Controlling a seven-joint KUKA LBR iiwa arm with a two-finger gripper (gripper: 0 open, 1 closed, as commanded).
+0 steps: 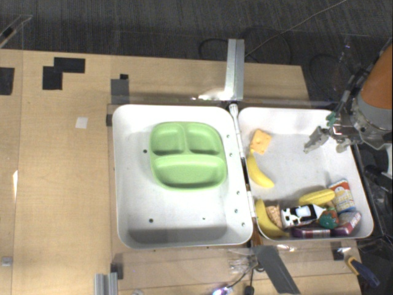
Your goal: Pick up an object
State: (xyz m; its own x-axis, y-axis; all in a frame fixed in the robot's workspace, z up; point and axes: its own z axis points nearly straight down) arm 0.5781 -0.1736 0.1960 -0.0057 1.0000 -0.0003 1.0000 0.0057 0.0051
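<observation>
Objects for picking: yellow curved plastic banana (259,173), orange wedge-shaped block (261,142), left of end effector (324,138); jumbled toys below it, partly overlapping. End effector: fingers spread, grasping nothing; arm cut off at frame edge.

Arm (377,97) cut by right edge — jaws unclear

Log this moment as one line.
gripper: above right bin, holding nothing | nearest: cheese wedge, banana | left bin: green tray
</observation>
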